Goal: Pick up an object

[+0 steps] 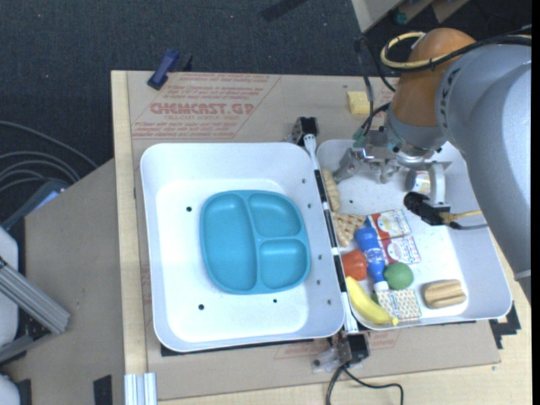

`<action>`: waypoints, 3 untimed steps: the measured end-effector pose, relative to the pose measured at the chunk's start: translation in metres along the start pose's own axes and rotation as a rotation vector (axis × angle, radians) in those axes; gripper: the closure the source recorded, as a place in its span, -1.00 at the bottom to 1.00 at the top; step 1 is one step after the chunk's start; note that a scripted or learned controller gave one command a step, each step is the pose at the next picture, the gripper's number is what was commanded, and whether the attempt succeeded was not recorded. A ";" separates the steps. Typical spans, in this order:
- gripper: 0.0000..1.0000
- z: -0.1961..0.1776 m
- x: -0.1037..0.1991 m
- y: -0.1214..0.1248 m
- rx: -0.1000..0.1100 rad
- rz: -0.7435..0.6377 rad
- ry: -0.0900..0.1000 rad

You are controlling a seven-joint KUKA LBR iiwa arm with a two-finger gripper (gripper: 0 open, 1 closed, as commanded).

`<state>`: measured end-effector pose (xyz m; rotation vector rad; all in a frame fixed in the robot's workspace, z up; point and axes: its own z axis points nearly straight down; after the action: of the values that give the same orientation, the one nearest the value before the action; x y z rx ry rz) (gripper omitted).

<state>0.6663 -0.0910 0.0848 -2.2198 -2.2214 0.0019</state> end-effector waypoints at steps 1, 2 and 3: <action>-1.00 0.000 0.000 0.000 0.000 -0.001 0.000; -1.00 0.000 -0.003 -0.055 0.000 0.001 0.001; 1.00 -0.010 -0.003 -0.054 -0.001 0.002 0.001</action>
<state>0.6123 -0.0937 0.0947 -2.2225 -2.2193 -0.0005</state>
